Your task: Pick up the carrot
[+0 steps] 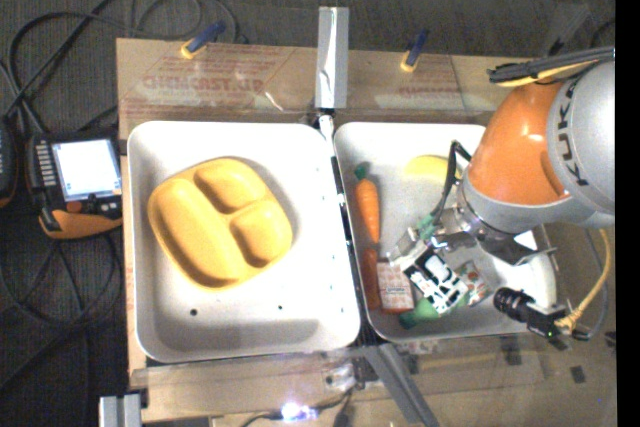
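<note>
Carrot [368,208] lies lengthwise against the left wall of the right bin [520,325], a brown packet [391,283] just below it. Whether the hand [437,277], hovering low near the bin's front edge beside that packet, is spread or pressed together, I cannot tell. Trouble would come from the wall blocking one side of the grasp, or from catching the packet instead.
</note>
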Motion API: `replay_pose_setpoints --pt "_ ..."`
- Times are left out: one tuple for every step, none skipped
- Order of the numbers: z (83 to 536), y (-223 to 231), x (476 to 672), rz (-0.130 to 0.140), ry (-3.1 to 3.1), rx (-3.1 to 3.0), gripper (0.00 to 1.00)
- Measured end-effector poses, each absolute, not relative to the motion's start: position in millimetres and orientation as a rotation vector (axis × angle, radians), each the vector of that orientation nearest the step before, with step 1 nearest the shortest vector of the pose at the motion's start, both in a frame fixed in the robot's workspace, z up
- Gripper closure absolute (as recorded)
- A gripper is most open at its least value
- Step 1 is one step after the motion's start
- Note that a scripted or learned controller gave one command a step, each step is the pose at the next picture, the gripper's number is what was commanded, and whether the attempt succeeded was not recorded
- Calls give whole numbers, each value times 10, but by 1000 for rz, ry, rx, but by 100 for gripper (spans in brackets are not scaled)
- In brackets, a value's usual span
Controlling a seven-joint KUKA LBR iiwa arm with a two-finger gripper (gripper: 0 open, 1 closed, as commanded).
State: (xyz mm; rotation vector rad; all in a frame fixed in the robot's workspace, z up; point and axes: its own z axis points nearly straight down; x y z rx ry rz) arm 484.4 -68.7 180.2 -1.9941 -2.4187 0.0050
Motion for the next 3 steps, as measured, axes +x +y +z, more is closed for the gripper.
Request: replay_pose_setpoints --pt "1579 -999 4832 8 -2225 -2206 100" --pt "1981 -1117 4839 14 -1816 -2561 100" --pt "1800 -467 4881 14 -1784 -2581 100"
